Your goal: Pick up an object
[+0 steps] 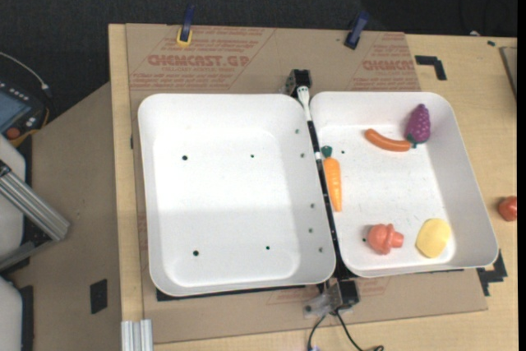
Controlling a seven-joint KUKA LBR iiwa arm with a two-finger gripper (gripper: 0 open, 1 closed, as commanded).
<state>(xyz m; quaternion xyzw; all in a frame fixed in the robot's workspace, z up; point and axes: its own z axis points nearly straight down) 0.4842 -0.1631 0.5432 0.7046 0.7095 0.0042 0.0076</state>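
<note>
brown board (246,53) under bins; two blue clamps (187,22) at its far edge

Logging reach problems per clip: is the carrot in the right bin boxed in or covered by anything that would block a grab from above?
Nothing covers the carrot. It lies against the right bin's left wall, by the divider, which crowds one side. The sausage, grapes, red toy and lemon lie apart from it.

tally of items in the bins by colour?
Orange: 2, the carrot and the sausage
Purple: 1, the grapes
Red-orange: 1, the small toy near the front edge
Yellow: 1, the lemon
Total: 5, all in the right bin
</note>
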